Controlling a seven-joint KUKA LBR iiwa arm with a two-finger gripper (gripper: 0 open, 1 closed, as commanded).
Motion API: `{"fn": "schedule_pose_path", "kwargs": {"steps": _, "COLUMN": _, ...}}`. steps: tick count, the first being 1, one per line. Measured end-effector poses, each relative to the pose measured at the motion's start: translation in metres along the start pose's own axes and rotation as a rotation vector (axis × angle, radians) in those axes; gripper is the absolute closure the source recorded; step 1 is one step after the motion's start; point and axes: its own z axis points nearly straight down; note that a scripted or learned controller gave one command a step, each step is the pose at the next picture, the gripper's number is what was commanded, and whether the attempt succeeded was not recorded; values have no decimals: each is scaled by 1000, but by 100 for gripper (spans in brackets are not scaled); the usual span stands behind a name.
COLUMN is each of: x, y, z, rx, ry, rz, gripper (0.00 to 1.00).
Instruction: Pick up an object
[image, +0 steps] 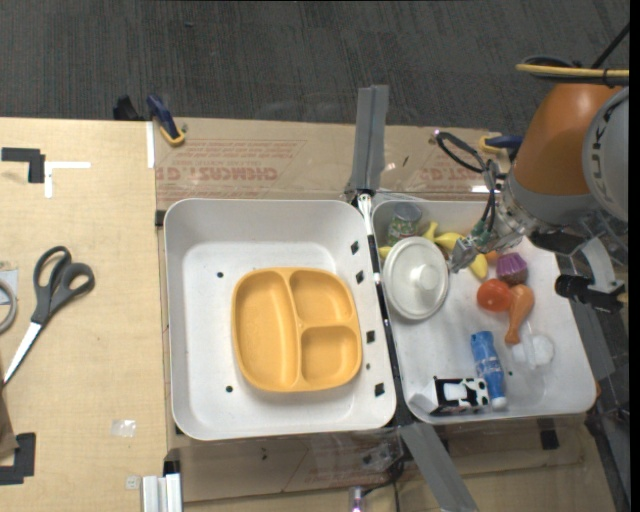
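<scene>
The arm's bulk hides much of the right bin's (560, 400) far right corner, where the hand (478, 240), its state impossible to tell, hangs by a purple object (512, 266) and yellow pieces (446, 240), on a pale wooden counter (90, 400)

Even, bright light from above; soft shadows w/ mild glare on left bin (190, 330); focus slightly soft.

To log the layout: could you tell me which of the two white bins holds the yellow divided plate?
The left bin, away from the arm, holds the yellow plate.
</scene>
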Motion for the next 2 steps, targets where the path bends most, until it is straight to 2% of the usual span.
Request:
{"fn": "schedule_pose_path", "kwargs": {"steps": 1, "x": 61, "y": 46, "z": -79, "rx": 0, "ry": -1, "rz": 117, "gripper": 100}}
{"fn": "schedule_pose_path", "kwargs": {"steps": 2, "x": -12, "y": -22, "z": -133, "rx": -1, "ry": -1, "rz": 140, "gripper": 100}}
